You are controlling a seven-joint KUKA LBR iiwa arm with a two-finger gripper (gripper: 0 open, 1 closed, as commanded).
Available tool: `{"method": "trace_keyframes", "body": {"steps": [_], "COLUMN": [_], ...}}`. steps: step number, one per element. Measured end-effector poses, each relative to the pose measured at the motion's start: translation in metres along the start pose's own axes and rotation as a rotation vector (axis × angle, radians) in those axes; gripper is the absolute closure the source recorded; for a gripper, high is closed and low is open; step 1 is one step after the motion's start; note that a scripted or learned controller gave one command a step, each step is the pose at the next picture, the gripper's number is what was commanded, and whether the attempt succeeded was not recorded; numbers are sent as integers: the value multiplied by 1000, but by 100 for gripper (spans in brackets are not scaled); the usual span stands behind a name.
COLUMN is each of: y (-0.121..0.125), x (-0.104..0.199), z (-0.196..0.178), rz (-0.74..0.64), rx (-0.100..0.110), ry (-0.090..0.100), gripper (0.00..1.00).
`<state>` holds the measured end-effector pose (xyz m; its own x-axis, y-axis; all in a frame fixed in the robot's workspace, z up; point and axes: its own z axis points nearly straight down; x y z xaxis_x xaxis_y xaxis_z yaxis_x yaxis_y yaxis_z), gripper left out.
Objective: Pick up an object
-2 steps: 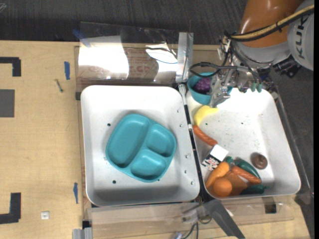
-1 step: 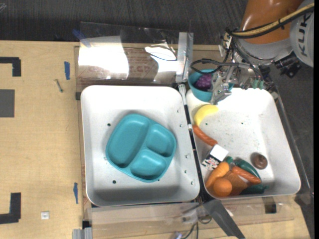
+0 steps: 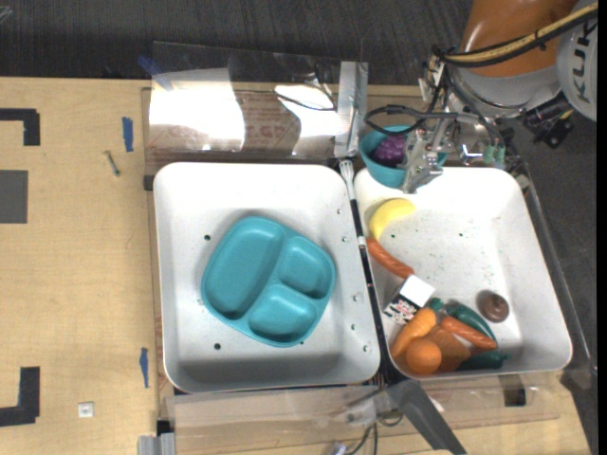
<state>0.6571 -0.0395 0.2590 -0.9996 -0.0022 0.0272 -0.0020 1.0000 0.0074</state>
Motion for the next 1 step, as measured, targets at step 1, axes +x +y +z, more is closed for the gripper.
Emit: {"method": "trace_keyframes", "body": {"steps": [1], "y": [0], "x": [-1], "z": [-11], "rz": [-1], "rx": [0], "ry": [-8], "gripper": [100]}}
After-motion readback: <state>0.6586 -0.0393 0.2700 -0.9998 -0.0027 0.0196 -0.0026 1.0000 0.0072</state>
